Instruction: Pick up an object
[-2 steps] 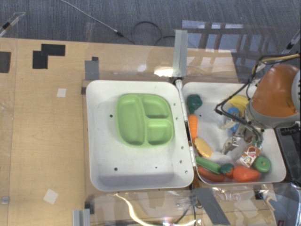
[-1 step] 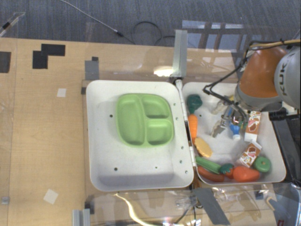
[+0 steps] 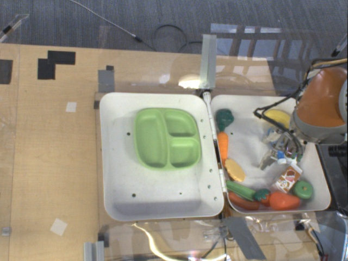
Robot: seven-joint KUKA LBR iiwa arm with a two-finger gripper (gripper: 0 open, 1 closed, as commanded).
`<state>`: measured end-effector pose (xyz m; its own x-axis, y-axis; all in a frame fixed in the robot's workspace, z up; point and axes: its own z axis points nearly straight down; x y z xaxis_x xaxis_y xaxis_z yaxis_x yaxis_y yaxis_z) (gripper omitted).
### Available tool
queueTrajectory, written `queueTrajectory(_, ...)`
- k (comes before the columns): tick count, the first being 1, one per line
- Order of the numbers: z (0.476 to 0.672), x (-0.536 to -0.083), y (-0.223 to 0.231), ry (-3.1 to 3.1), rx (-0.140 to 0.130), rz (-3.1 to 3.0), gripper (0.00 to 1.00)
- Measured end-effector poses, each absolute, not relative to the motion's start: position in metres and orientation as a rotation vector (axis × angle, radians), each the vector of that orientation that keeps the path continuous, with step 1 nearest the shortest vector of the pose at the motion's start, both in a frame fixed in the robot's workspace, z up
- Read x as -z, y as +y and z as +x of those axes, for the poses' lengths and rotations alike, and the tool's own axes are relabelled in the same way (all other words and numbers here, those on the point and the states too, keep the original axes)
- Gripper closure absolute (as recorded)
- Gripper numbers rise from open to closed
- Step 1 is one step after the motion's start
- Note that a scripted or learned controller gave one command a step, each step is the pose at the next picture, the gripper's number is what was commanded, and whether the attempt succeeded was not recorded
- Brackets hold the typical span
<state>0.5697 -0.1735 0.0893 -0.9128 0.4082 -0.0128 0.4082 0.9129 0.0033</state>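
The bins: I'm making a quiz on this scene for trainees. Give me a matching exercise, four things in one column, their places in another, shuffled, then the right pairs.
Things:
1. green tray
2. carrot
3. banana
4. green apple

Places:
A. right bin, far side, next to the arm
B. right bin, along its left wall
C. left bin, in the middle
D. right bin, near right corner

Pairs: 1-C, 2-B, 3-A, 4-D
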Motion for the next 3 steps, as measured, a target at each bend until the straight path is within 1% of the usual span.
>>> queueTrajectory(1,0.599,-0.089,-0.16,3.042,-0.002,0.733,0.0)
queueTrajectory(2,0.64,-0.089,-0.19,3.126,0.003,0.101,0.0)
queueTrajectory(3,0.582,-0.089,-0.17,3.13,0.002,0.069,0.0)
